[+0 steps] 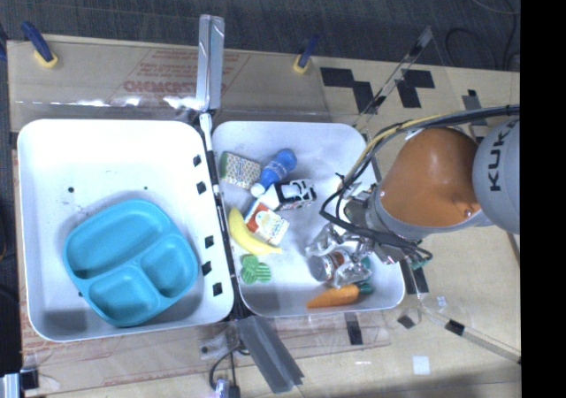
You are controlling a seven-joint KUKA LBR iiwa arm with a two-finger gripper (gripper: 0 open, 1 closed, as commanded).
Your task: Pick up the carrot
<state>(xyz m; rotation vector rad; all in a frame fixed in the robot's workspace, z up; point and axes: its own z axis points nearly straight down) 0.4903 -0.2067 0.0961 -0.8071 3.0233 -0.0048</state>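
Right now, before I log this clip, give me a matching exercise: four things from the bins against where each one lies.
Things:
1. carrot
2. blue tray
3. banana
4. blue-capped bottle

Places:
A. left bin
B. right bin, near front wall, just below the gripper
C. right bin, toward the back
D. right bin, left side, beside the divider

Pairs: 1-B, 2-A, 3-D, 4-C

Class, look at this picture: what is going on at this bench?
A grey robot arm with an orange band reaches into the right bin, its gripper low over the near corner. The carrot lies on the bin floor just below it, not lifted. A banana and blue bottle lie nearby; a blue tray sits in the left bin.
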